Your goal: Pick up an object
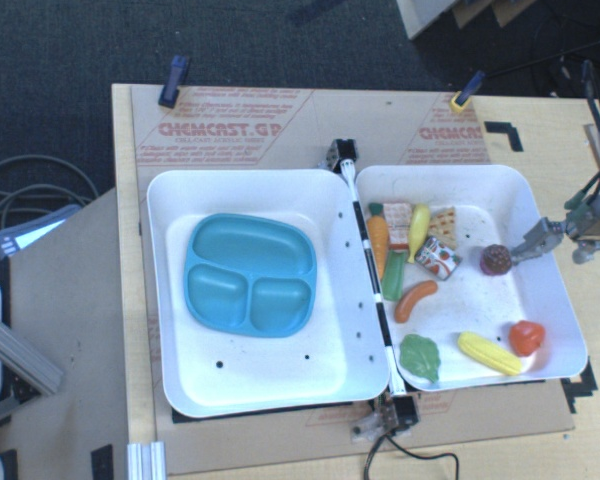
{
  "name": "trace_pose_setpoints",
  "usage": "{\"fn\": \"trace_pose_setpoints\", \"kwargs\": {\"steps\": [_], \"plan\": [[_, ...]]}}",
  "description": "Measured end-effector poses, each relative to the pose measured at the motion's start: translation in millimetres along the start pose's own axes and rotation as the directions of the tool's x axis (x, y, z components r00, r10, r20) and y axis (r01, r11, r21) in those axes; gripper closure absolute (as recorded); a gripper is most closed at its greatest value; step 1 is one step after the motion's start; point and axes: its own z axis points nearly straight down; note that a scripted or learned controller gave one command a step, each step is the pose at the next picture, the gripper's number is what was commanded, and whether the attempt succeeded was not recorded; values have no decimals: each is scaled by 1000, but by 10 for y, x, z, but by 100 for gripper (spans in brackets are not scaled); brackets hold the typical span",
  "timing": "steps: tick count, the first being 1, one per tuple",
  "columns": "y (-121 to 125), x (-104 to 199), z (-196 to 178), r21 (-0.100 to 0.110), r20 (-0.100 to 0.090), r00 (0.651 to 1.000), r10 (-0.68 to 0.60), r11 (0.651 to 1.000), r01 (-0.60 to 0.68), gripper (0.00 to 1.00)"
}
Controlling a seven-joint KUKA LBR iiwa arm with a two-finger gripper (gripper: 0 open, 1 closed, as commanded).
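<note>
The right white bin (550, 298) holds several toy foods. Along its left wall lie an orange carrot (378, 236), a green pod (391, 276), a yellow piece (418, 226) and a red-and-white can (438, 258). An orange-red sausage (415, 300) lies below them. A green leafy piece (420, 356), a yellow banana (488, 352) and a red tomato (526, 337) sit near the front. A dark red ball (496, 259) rests mid-bin. My gripper (555, 248) hangs over the bin's right side, open, one fingertip (525, 247) just right of the ball, nothing between the fingers.
The left white bin (170, 368) holds a blue divided plate (250, 274). A black-clipped divider (365, 258) joins the two bins. Blue and yellow clamps (173, 80) sit at the board's far corners. Cables lie off the bench on the left.
</note>
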Motion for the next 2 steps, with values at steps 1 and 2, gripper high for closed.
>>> {"fn": "trace_pose_setpoints", "kwargs": {"steps": [1,2], "plan": [[339,494,986,2,-1,1000,-1,1000,1,0],[899,727,1979,-3,0,1000,-1,1000,1,0]]}}
